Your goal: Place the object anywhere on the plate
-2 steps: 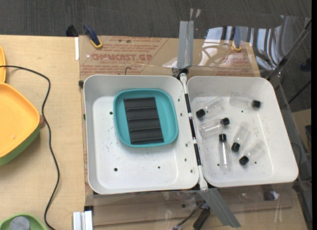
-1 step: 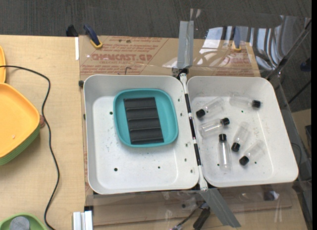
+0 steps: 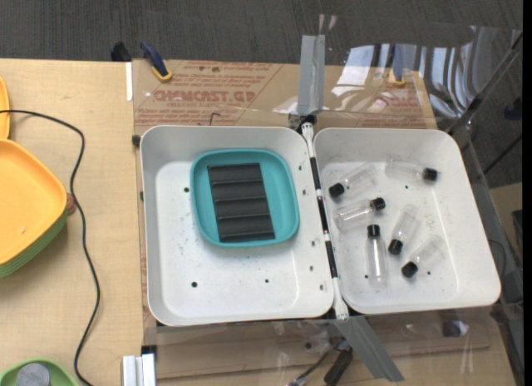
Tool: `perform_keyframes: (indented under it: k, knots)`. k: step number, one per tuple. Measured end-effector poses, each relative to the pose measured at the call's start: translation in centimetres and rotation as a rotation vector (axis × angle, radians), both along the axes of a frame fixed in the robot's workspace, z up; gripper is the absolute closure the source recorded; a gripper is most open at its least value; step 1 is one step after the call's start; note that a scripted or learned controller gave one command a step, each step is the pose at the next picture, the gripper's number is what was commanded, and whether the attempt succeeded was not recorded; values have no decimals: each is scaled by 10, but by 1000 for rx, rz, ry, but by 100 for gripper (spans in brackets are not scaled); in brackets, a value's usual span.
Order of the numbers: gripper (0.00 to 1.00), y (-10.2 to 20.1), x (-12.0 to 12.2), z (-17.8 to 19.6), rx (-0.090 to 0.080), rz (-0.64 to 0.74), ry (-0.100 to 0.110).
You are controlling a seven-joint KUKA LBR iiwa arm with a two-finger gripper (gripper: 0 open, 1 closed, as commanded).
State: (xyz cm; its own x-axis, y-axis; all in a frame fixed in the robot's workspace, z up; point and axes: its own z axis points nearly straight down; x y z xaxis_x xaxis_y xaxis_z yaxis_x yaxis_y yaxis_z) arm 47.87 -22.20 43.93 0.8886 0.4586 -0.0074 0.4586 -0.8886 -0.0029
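A teal square plate [image 3: 202,201] lies in the left white bin [image 3: 233,293], toward its back. A dark ridged insert [image 3: 241,203] covers the plate's middle. The right white bin [image 3: 470,210] holds several small clear vials with black caps, all lying on their sides. One vial [image 3: 349,183] is near the divider, another [image 3: 413,170] sits at the back, and a long one [image 3: 376,253] lies toward the front. The remaining vials are scattered between them, and none touches the plate.
Brown cardboard [image 3: 216,93] lies behind the bins with a blue and yellow clamp [image 3: 155,60] on it. Stacked yellow dishes [image 3: 25,210] rest on the wooden bench at far left. A black cable [image 3: 84,210] runs down beside them. A metal post [image 3: 311,76] stands behind the divider.
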Motion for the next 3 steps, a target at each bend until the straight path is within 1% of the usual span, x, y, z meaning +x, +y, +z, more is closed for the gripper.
perform_keyframes:
  k: [2,3]
  knots:
    - [0,0,0,1,-2,-272,-3]
    - [0,0,9,0,-2,-271,-2]
